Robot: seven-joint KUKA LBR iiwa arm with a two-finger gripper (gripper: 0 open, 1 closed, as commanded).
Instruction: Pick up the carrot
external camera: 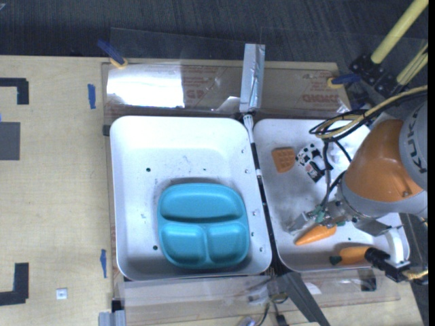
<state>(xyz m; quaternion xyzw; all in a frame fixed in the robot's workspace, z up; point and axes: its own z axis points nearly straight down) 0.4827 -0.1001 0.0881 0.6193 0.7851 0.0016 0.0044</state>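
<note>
The orange carrot (pixel 315 235) lies on the floor of the right bin (pixel 282 195), near its front wall, tip pointing left. Its greenish top end sits under the arm's wrist. My gripper (pixel 331 216) hangs right over that end of the carrot, mostly hidden beneath the grey wrist and the orange band (pixel 380 161). Whether it touches the carrot is hidden from this angle.
A tan square cracker-like piece (pixel 283 158) and a small black-and-white object (pixel 309 160) lie at the back of the right bin. An orange-handled tool (pixel 353 255) rests by its front wall. A blue divided tray (pixel 202 224) sits in the left bin (pixel 129 182).
</note>
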